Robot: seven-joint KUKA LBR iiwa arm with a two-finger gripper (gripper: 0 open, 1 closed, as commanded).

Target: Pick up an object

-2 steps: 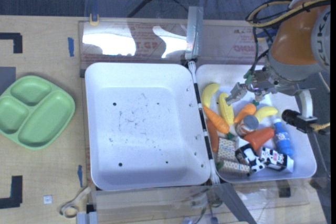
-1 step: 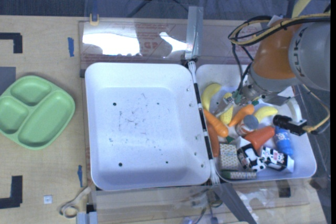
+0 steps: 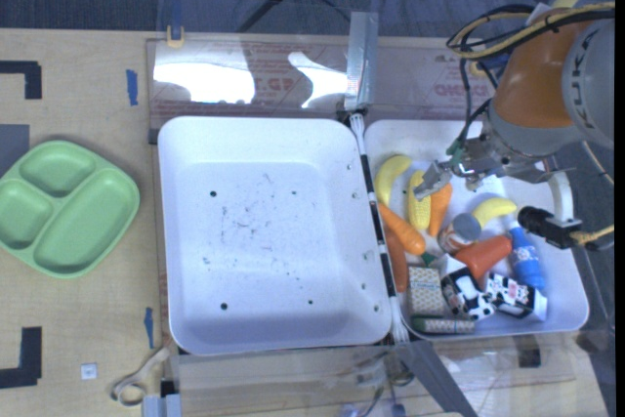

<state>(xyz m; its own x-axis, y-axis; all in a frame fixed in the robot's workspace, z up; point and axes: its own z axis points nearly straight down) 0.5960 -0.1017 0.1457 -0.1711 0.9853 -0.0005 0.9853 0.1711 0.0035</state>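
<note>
Honestly, nothing was lifted yet. The corn cob [image 3: 419, 195] lay in the right bin [image 3: 576, 308], just beside the banana [image 3: 391, 177] and touching a carrot [image 3: 440, 207]. More toys crowded the near side of the corn: another carrot [image 3: 401, 228], a blue bottle [image 3: 527, 261], a toy cow [image 3: 488, 294]. My pincer [image 3: 441, 173] hung just above the corn, fingers narrowly parted, holding nothing. Closing and lifting remained.
</note>
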